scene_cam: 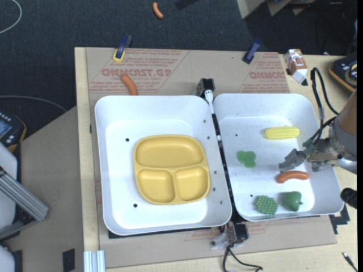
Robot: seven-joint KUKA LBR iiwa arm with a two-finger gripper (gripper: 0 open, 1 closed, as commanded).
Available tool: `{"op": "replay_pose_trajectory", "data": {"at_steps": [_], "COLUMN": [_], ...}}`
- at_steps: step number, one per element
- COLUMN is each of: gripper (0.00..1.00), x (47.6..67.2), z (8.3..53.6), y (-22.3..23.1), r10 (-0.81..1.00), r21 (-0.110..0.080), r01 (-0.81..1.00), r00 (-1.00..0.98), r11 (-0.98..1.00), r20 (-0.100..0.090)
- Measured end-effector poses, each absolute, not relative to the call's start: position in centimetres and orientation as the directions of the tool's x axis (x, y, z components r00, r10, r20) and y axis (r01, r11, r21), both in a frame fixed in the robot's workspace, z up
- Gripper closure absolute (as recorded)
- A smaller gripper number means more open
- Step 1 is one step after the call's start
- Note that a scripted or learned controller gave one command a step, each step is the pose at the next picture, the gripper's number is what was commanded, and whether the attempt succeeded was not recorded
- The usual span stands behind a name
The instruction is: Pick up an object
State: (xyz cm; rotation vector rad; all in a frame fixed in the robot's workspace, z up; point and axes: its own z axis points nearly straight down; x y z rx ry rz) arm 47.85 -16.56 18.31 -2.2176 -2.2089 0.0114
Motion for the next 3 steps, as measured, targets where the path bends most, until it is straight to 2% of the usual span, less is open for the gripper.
{"op": "replay_pose_trajectory", "data": {"at_steps": [1, 3], "gripper": [0.00, 0.00], "x": [48.2, 47.4], "z": [18.9, 8.4], "y": [-16.5, -15.4], "r10": [1.000, 1.000], "r21": [0.000, -0.007], "r01": [1.000, 1.000], "r00": [0.000, 0.000], "r11": [0.000, 0.000], "r20": [0.000, 0.003]}}
